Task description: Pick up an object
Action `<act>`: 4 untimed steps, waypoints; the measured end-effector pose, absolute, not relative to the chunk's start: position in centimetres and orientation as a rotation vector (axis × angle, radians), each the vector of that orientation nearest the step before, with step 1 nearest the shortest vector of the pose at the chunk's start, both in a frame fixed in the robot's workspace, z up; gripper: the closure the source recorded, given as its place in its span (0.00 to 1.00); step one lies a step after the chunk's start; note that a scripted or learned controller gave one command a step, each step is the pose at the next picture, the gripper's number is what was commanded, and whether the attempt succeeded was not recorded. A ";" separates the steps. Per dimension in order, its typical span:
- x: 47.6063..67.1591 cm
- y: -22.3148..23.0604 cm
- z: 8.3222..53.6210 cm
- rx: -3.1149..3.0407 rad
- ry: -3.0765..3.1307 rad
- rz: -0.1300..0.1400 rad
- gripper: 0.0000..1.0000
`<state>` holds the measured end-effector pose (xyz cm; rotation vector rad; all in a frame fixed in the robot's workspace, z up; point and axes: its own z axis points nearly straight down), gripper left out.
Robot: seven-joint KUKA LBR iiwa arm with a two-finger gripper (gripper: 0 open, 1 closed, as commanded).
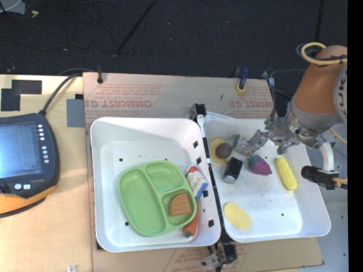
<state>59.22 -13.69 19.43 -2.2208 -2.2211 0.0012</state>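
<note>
- The gripper (248,147) hangs low over the right bin (309,222), near its far edge and left of the middle; whether it is released or clenched cannot be told from this slant, and nothing is visibly grasped.
- Just beside it, toward the near edge, lies a purple berry-like toy (260,165), and to the left of that a dark can (232,170) lies tilted on the bin floor.
- A round brown object (223,150) rests on a yellow disc (215,147) near the bin's far-left corner, close to the gripper.
- A yellow corn cob (286,173) lies right of the purple toy, toward the right edge.
- A yellow lemon-shaped piece (237,215) sits near the near edge, left of the middle, well apart from the gripper.
- The arm (317,92), with its orange band, reaches in over the far-right corner of the right bin.
- The left bin (113,135) carries a green divided plate (148,199) with a brown waffle-like piece (180,204) in its small right compartment.
- A small carton (196,181) and an orange carrot-like item (191,226) lie along the left bin's right edge, touching or just beside the plate.
- A handheld control pendant (25,154) rests on the bench, left of the bins.
</note>
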 end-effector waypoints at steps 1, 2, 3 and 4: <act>57.8 -13.8 10.9 -2.225 -2.229 -0.012 0.00; 57.6 -14.0 11.6 -2.228 -2.217 -0.007 1.00; 57.6 -14.0 11.6 -2.229 -2.215 -0.006 0.00; 59.5 -14.0 8.6 -2.220 -2.219 0.003 0.00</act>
